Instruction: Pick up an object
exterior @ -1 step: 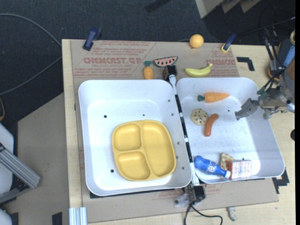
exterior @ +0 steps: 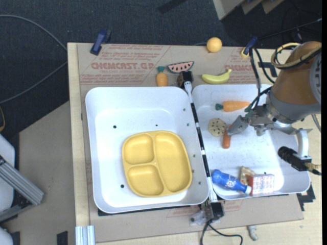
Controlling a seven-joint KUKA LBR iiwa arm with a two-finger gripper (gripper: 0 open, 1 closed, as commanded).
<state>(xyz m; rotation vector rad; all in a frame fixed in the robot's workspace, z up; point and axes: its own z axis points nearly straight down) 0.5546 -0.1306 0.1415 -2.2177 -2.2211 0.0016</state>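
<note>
"CHEMCAST GP" on board [exterior: 122, 65]

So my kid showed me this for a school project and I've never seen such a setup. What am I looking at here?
One camera looks down at a slant on a bench with two white bins. The grey and orange robot arm reaches in from the right; its gripper hangs over the right bin, just above a small orange sausage-like toy. That bin also has a toy carrot, a cookie, a blue bottle and a snack packet. The left bin has a yellow divided tray. I can't see anything held.
</note>
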